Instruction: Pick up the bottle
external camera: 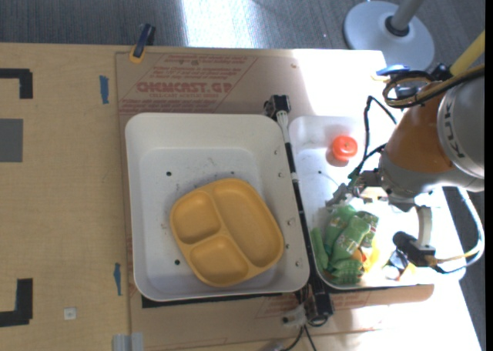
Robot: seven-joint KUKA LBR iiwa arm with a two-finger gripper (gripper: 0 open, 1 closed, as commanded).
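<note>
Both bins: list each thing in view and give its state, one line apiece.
Yellow divided plate: flat in the left bin, right way up.
Bottle: in the right bin, orange cap on, not gripped.
Green packet: crumpled, lying in the right bin.
Gripper: low over the right bin.

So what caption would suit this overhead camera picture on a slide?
Robot arm reaching over the right bin beside an orange-capped bottle; yellow divided plate in the left bin.
</note>
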